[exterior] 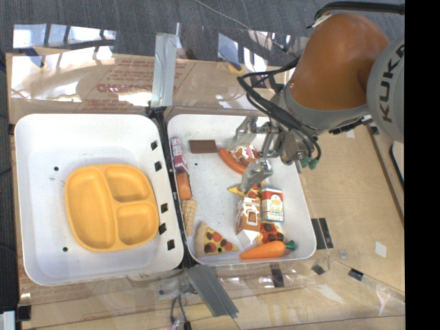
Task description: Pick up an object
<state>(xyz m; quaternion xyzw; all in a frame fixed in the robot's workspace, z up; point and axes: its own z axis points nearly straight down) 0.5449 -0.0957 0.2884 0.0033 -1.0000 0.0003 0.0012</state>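
Arm [344, 60] reaching into the right bin [302, 212], with toy food lying under it.
You're looking at the gripper [256, 174] hanging just above the small carton [272, 205], the carrot [262, 251] sitting nearer the front wall; whether it's open, you can't tell.

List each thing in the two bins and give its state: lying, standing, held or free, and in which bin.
yellow divided plate: lying flat, left bin, free
pizza slice: lying flat, right bin, near front wall
carrot: lying on its side, right bin, front corner
brown block: lying flat, right bin, far end
small carton: lying, right bin
gripper: low over right bin, grip unclear
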